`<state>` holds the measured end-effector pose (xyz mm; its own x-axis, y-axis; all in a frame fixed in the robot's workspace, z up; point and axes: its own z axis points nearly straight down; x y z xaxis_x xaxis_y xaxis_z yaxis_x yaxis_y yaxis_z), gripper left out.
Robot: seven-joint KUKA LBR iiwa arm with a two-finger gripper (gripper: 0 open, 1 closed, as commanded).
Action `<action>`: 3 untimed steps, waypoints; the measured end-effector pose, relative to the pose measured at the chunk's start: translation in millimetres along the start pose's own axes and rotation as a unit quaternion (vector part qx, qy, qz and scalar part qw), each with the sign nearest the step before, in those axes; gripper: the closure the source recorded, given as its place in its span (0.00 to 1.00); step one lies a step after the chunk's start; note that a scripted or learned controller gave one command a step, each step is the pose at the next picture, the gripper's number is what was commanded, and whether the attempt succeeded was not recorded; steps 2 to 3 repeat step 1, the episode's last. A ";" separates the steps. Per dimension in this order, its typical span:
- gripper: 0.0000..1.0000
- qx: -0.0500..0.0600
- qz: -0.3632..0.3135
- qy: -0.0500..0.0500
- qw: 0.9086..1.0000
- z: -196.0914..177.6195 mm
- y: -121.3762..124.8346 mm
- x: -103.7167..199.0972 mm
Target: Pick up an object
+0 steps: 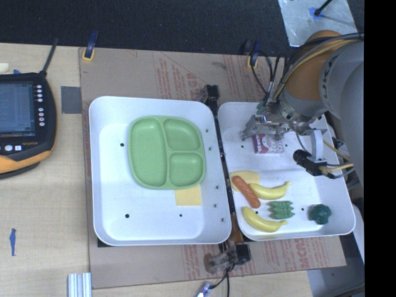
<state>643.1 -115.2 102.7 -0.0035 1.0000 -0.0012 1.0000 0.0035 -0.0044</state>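
My gripper [266, 127] hangs over the back part of the right bin [339, 193]. Just in front of it and partly beneath it lies a small red and white carton [270, 145]; whether the gripper touches it I cannot tell. Nearer the front of that bin lie an orange carrot [246, 192], two yellow bananas [271, 190] [262, 221], a green pod-like vegetable [280, 210] and a dark green broccoli [320, 213]. A pale yellow slice [247, 176] peeks out from behind the carrot.
The left bin [99, 184] holds a green divided plate [166, 151] and a yellow square slice [188, 196]. A teach pendant [21, 125] lies at the bench's far left. The grey arm with its cables [315, 164] covers the right bin's back right corner.
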 end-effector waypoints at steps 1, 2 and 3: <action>1.00 0.000 0.000 -0.001 1.000 -11.2 0.5 -1.0; 1.00 0.000 0.000 -0.001 1.000 -11.2 0.5 -1.0; 1.00 0.000 0.000 -0.001 1.000 -11.2 0.5 -1.0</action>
